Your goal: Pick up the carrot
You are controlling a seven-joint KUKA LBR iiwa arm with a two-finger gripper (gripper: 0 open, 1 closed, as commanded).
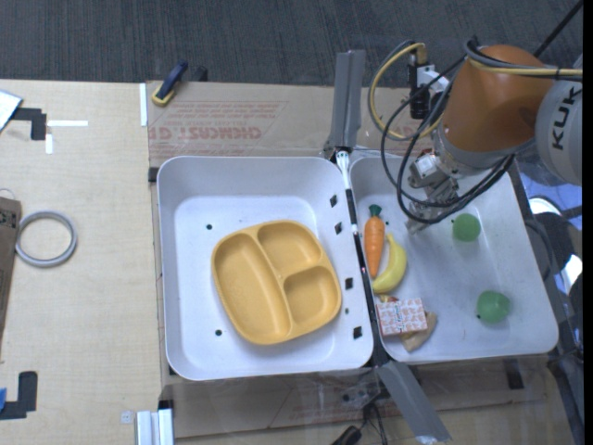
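Observation:
The carrot (pixel 373 240), orange with a green top, lies along the left wall of the right bin (pixel 519 276), resting against a yellow banana (pixel 393 265). My gripper (pixel 424 213) hangs over the upper part of the right bin, a little to the right of the carrot and above it. Cables and the wrist hide its tips. Nothing shows between them.
A yellow divided plate (pixel 275 281) sits in the left bin (pixel 185 248). The right bin also holds two green balls (pixel 466 228) (pixel 493 306) and a small printed packet (pixel 401 316) near the front left corner. A tape roll (pixel 42 237) lies on the bench at left.

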